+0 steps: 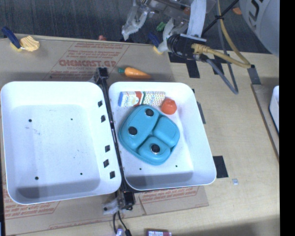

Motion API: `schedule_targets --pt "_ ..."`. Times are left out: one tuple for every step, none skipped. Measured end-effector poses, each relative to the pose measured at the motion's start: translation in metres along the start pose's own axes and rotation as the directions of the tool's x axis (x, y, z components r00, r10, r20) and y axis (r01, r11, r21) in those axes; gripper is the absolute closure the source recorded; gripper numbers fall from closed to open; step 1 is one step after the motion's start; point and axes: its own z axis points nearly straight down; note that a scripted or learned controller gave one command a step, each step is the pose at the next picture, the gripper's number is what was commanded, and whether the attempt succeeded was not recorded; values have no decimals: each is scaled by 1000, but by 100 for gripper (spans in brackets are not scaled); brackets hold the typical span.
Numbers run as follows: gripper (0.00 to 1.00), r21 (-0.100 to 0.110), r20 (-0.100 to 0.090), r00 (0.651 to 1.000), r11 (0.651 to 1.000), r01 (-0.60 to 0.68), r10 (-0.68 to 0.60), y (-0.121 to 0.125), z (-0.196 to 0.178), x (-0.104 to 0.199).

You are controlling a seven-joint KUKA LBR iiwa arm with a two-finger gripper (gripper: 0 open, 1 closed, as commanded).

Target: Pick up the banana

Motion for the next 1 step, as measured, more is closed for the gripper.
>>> schedule_targets --pt "0 0 0 960 960 -279 279 -39 38 48"
